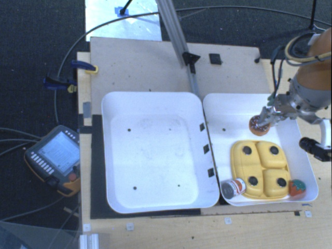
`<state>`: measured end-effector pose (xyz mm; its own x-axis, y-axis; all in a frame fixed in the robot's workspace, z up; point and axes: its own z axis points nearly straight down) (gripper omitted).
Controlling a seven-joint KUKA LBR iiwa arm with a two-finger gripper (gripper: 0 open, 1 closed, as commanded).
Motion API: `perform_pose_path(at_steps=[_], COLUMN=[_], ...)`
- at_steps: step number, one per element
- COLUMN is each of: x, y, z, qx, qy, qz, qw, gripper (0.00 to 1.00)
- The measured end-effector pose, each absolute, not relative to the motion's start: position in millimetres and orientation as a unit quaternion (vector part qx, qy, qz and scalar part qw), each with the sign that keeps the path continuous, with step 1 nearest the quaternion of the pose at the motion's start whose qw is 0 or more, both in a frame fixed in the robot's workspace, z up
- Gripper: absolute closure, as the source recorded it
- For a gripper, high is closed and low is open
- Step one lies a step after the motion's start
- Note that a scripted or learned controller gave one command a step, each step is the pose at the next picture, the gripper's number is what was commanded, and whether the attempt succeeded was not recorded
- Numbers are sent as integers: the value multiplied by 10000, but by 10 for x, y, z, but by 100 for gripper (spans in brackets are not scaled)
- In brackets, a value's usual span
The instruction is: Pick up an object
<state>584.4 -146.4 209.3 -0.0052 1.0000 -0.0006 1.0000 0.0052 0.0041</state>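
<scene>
In the right bin (218,113), a brown round object (257,125) like a small doughnut lies near the far right. My gripper (266,118) comes in from the right and sits right at this object's upper right edge, touching or almost touching it. A yellow four-part block (260,168) lies in the near half of the bin. Against the block's front left corner rests a small can (233,188) on its side. At its front right corner is a red strawberry-like piece (296,188).
The left bin (111,139) stands beside the right one, joined by black clips (206,149). A slanted metal pole (174,25) crosses above the bench at the back. A hand-held control pendant (54,158) lies off the bench at the left.
</scene>
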Motion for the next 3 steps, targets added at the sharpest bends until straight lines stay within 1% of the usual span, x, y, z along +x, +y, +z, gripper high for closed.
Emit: perform_pose_path(at_steps=[1,2,3], x=[5898,5902,5954], y=[-973,-408,60], z=[2036,2028,2141], qx=[7037,7032,7035], qy=[7105,7109,7107], qz=[13,10,14], qw=[1,-4,2], gripper=[100,100,100])
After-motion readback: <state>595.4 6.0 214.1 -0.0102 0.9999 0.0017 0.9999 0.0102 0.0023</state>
